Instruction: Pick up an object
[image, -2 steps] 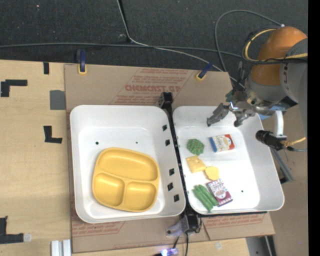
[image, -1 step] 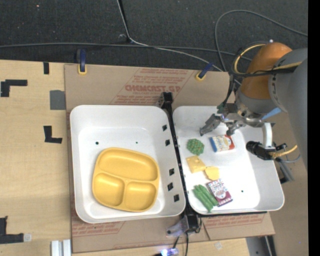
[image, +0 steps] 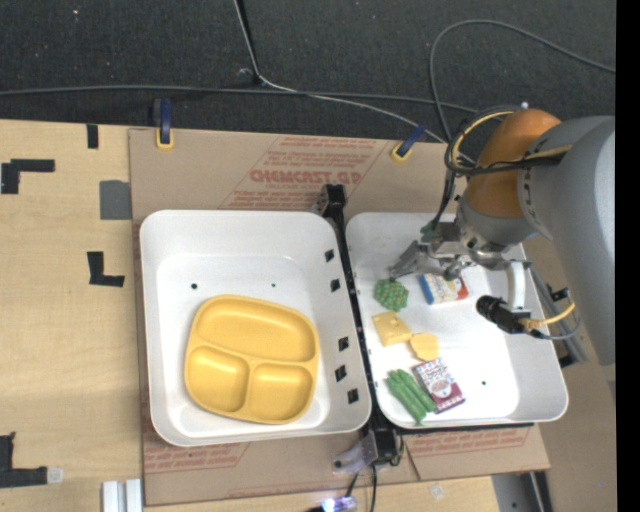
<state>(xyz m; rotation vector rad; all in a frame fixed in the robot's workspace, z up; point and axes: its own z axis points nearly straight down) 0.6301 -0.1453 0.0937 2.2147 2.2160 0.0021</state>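
Over the right bin (image: 540, 400), my claw (image: 432, 258) hangs with fingers spread and nothing between them, just above the green ball (image: 391, 294). That ball, near the divider (image: 342, 300) between the bins, looks the likeliest pick. Its round shape could squirt from closing fingers. The blue-and-red packet (image: 442, 289) beside it may get nudged. Cheese wedges (image: 393, 328), green beans (image: 408, 394) and a small booklet (image: 440, 384) lie further down. A yellow tray (image: 250, 358) sits beyond the divider.

Bench: wooden top (image: 60, 330), brown cardboard sheet (image: 300, 175) laid flat on it
Two white bins (image: 160, 240) sit side by side on the sheet
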